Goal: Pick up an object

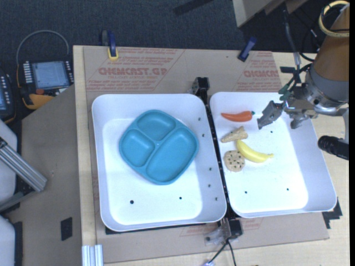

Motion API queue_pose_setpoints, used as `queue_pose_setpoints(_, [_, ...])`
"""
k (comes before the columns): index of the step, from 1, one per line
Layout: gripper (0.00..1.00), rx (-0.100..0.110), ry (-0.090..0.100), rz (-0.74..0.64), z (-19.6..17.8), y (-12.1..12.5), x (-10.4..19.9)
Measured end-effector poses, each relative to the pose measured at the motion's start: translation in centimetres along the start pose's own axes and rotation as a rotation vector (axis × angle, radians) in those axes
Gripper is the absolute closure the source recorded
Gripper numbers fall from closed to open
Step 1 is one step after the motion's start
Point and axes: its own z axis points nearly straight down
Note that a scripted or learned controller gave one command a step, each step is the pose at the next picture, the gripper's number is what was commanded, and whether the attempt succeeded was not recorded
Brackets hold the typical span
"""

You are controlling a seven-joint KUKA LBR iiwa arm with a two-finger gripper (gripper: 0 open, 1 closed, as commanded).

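1. The gripper (pixel 282 115) hangs over the right bin (pixel 310 198), near its far edge and toward the far right corner; it hangs there, I judge, because the small items below are the likeliest things to pick; nothing lies between its fingers, which appear spread apart, one dark finger reaching toward the chilli and the other toward the bin's right wall.

2. The right bin holds four small things, all grouped in its far left part, close to the wall shared with the other bin; the red chilli (pixel 237 116) lies nearest the far edge, just beside the gripper's left finger but apart from it; the tan wedge (pixel 233 135) lies next toward the near side; the banana (pixel 254 152) lies beside and below it, slanting toward the bin's middle; the cookie (pixel 234 160) rests just beside the banana's end, nearest the shared wall.

3. The near half and right side of that bin carry none of these things; so a descent onto the group would meet no obstacle from that side, by my judgement.

4. The left bin (pixel 111 198) holds one blue divided plate (pixel 159 146), lying flat around its middle, slightly toward the far right; its three compartments hold nothing.

5. The chilli looks the nearest candidate; a short shift toward the shared wall and a descent would be called for.
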Motion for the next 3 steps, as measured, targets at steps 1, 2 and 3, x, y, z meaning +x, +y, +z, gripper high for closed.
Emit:
queue_pose_setpoints(1, [0.00, -0.012, -0.001, -0.003, -0.6, 0.2, 0.0])
queue_pose_setpoints(2, [0.00, -0.007, -0.001, -0.002, 3.7, 0.0, -0.1])
queue_pose_setpoints(3, [0.00, -0.012, -0.002, -0.001, 8.4, 0.6, 0.6])
